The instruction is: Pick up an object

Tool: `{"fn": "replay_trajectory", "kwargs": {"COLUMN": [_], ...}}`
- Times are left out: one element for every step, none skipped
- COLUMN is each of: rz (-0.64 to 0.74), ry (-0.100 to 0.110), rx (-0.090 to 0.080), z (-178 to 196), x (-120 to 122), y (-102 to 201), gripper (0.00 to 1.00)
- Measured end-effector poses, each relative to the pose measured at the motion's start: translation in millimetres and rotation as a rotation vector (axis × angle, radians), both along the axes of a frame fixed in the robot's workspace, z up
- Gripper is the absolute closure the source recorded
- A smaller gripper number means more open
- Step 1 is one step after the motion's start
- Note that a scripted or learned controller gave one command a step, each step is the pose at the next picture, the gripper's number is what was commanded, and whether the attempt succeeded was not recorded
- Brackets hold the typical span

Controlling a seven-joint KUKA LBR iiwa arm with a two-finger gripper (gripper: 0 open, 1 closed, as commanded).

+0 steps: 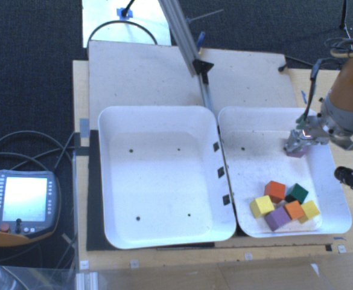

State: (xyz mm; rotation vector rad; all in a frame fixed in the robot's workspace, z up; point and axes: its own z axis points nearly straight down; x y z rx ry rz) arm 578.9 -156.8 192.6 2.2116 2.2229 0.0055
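My gripper (297, 144) hangs low over the far right part of the right bin (248, 162), below the orange-banded wrist. A small mauve block (297, 152) shows right at its tip, partly hidden by it. A cluster of blocks lies near the bin's front right corner: a red-orange block (275, 190), a dark green block (297, 193), a yellow block (261, 206), a purple block (277, 217), an orange block (294, 209) and a second yellow block (309, 211). The gripper is well behind this cluster.
The left bin (113, 162) stands beside the right one, with a row of black tags (221, 172) along their shared edge. A slanted metal pole (179, 23) crosses the back board. A teach pendant (19, 207) lies on the floor at the left.
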Motion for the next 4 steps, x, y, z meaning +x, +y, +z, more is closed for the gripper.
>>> {"fn": "replay_trajectory", "kwargs": {"rz": [0.000, 0.005, 0.007, 0.007], "ry": [0.002, 0.005, 0.005, 0.005], "rx": [0.001, 0.004, 0.005, 0.005], "z": [27, 34, 35, 43], "x": [1, -6, 1, -4], "y": [0, 54, 118, 174], "gripper": [1.00, 1.00, 1.00, 1.00]}}
